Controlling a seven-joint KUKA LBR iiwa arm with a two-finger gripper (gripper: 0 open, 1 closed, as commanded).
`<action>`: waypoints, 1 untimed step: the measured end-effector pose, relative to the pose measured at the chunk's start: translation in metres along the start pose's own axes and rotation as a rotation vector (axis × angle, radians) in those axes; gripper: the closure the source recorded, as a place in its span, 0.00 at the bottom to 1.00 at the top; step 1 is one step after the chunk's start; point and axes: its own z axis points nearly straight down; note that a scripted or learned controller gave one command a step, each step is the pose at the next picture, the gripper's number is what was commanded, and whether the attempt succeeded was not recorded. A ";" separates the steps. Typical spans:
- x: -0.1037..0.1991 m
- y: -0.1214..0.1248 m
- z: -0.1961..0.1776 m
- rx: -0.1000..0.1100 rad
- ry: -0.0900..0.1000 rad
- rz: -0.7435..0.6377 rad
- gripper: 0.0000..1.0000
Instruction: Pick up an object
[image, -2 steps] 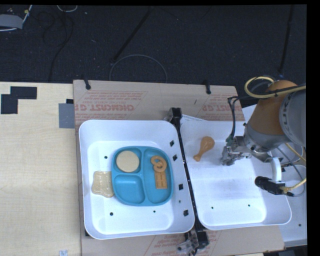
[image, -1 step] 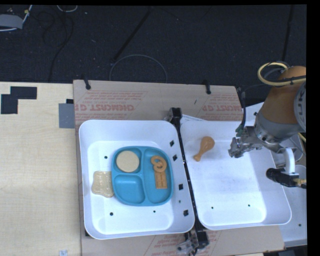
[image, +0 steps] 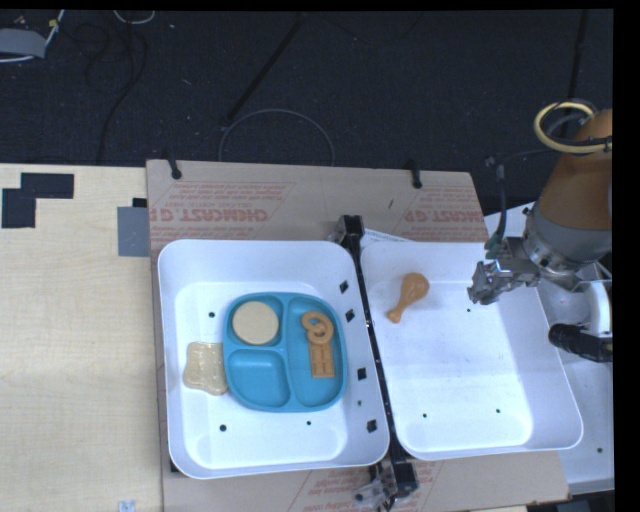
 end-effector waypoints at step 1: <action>-0.001 0.000 -0.026 0.001 0.000 0.000 1.00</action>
